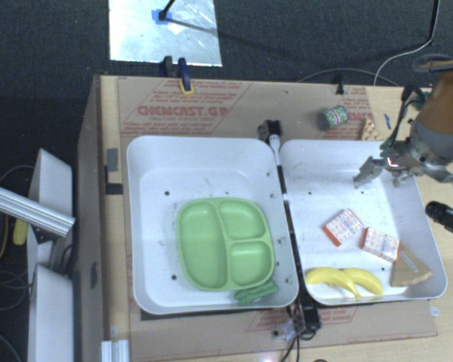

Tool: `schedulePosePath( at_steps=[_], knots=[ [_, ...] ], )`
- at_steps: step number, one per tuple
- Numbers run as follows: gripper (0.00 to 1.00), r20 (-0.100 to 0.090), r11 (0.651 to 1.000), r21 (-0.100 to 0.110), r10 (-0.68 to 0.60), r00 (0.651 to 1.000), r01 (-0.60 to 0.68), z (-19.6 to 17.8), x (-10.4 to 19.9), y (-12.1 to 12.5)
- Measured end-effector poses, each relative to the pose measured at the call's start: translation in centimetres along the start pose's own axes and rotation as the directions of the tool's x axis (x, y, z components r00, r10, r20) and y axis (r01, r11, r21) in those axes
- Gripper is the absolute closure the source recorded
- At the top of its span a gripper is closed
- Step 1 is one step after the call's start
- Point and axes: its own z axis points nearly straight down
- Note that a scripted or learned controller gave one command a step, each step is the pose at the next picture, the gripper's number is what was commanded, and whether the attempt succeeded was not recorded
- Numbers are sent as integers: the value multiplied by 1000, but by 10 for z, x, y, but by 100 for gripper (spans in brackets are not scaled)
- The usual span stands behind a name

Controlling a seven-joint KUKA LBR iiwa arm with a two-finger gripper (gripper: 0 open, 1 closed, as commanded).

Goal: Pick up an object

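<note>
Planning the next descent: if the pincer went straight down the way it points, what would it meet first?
Probably bare floor of the right white plastic bin under the pincer; the small red-and-white boxes lie nearer the camera. Depth is unclear.

even overhead light, soft shadows; glare on foil sheet (164, 21); white bins (211, 157) bright; slightly grainy.

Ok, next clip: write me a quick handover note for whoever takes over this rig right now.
Gripper: over the right bin's upper right part, nothing seen between its fingers; open or shut unclear.
Right bin: two small orange-and-white boxes, bananas at the front edge, a tan wedge in the front right corner.
Left bin: green divided plate.
Done: nothing picked.
Left: descend on one object, grasp, lift.
</note>
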Motion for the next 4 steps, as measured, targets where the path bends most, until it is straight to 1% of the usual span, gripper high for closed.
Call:
schedulePosePath(
  at_steps=[1,2,3,4],
  knots=[
    [0,0,1000,2,0,1000,0,14,47,-31],
    [0,6,1000,-10,4,1000,-4,85,67,-46],
    [0,8,1000,-19,3,1000,-3,84,72,-63],
    [100,7,1000,-20,2,1000,-2,73,72,-62]
  ],
)
